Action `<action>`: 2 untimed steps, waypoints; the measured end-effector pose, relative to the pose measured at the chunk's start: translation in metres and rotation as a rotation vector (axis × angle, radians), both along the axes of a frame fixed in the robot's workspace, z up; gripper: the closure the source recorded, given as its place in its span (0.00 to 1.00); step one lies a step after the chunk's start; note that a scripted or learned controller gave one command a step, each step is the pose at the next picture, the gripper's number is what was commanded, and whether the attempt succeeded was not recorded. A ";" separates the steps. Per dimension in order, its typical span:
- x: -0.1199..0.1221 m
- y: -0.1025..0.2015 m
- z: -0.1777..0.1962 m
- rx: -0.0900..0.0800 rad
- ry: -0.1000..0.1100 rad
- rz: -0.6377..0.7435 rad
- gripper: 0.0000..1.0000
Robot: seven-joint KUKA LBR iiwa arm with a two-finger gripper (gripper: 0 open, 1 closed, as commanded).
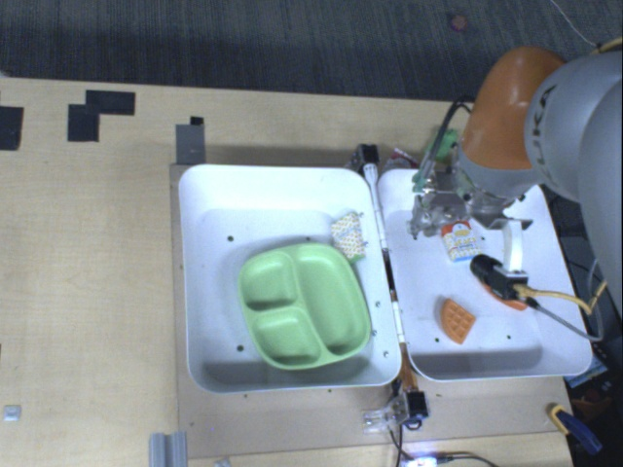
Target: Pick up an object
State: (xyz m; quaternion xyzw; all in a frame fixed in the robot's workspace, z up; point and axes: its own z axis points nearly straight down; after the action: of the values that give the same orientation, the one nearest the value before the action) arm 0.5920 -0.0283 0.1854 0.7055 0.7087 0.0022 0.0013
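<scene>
pale wooden surface (88,290) carries two white bins. the left bin (209,261) holds a green divided plate (304,305) and a patterned packet (348,233). in the right bin (555,290) the pincer (428,224), open or closed i cannot tell, sits just beside a small red-and-white packet (458,242); an orange waffle piece (458,320) lies apart.

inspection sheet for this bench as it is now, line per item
surface: wooden bench; left bin and right bin side by side
job's things: green plate and patterned scrap in left bin; orange waffle and packet in right bin
clutter: nothing seen
gripper: gripper over right bin, beside the packet
cables: wires at bench's near edge; cord on carpet
surroundings: dark carpet; black marks on bench
</scene>
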 end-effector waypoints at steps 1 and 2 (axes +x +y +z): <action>-0.001 -0.001 -0.001 -0.001 0.002 -0.001 0.00; -0.045 -0.056 -0.093 -0.002 0.005 -0.003 0.00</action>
State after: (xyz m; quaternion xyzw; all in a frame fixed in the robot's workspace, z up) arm 0.5474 -0.0840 0.0928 0.7066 0.7076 -0.0001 0.0003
